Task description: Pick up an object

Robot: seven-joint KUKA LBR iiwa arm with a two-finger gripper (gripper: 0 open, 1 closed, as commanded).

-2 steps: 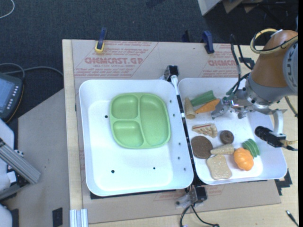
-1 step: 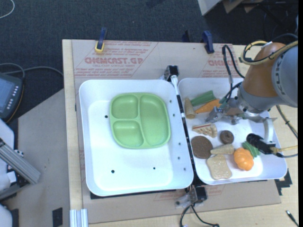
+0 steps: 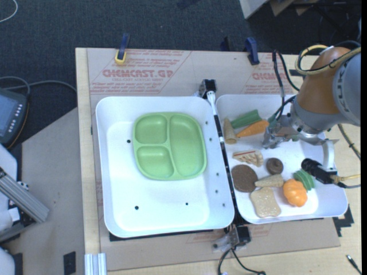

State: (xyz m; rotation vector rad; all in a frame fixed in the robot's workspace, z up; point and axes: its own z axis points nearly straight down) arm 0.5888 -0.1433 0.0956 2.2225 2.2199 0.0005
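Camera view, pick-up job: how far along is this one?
Done: the grey arm with the orange band has reached over the right white bin, its end effector low beside the orange carrot-shaped toy. In hand: nothing visibly lifted. Left: the grasp and lift; the toys lie in the bin, the green divided plate in the left one.

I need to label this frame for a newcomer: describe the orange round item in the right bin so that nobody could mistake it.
Start at the right bin, the one crowded with play food, and go to its near right corner. There lies the orange round item, beside a pale slice of bread. It is the only bright orange ball-shaped piece; the other orange piece, a carrot, is long and lies at the far side.
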